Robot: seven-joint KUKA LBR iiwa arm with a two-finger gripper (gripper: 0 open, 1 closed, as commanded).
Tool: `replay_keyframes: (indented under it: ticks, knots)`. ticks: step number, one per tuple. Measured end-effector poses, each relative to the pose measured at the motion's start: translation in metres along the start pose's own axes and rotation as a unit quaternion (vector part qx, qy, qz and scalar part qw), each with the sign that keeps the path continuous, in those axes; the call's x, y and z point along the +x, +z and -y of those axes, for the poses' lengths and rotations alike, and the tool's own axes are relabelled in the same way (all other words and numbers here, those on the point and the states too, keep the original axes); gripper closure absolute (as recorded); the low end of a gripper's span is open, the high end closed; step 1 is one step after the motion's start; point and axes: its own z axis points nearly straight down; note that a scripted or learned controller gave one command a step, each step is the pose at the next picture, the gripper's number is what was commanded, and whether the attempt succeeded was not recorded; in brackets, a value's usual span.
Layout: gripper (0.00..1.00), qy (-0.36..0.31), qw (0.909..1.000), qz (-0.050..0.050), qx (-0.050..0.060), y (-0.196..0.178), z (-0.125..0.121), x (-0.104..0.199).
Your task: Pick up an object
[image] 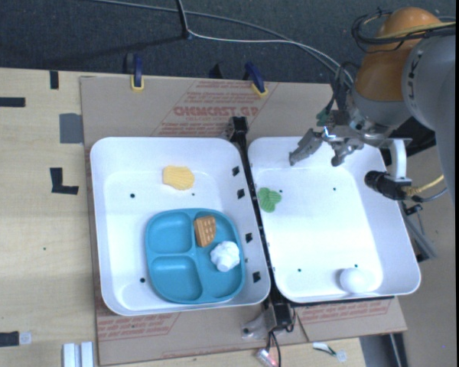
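You are looking down on two white bins that sit side by side on a sheet of cardboard [214, 109].

The left bin [111, 174] has a blue tray [176, 277] in it. The tray has three parts. A small brown waffle [205, 230] lies in the top right part. A white lump [226, 256] sits just below the waffle, on the right side of the tray. A yellow thing [178, 177] lies on the bin floor above the tray, apart from it.

The right bin [382, 239] has a small green thing [269, 199] on its floor, close to the left wall. A white ball [357, 280] sits far from it, in the bottom right corner of that bin.

The arm [413, 60] comes in from the right, at the top corner. It is grey with an orange part on top. The gripper [323, 151] hangs over the top edge of the right bin. Its two fingers [301, 151] are spread apart and point down and to the left. There is nothing between them. The green thing is below the gripper and to the left, not touching it. The white ball is well apart from the gripper.

Two clips, each blue and yellow [255, 80], hold the top edge of the cardboard. A thin cable [237, 29] runs across the dark floor above it.
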Motion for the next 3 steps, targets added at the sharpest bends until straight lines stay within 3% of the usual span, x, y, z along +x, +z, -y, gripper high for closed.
replay_keyframes:
  ticks: [1,3]
  knots:
    - [0.00,0.000,1.0000,0.000,-0.004,-0.004,-0.002,0.000]
    - [0.00,-0.001,1.0000,0.000,-0.001,0.115,-0.008,0.002]
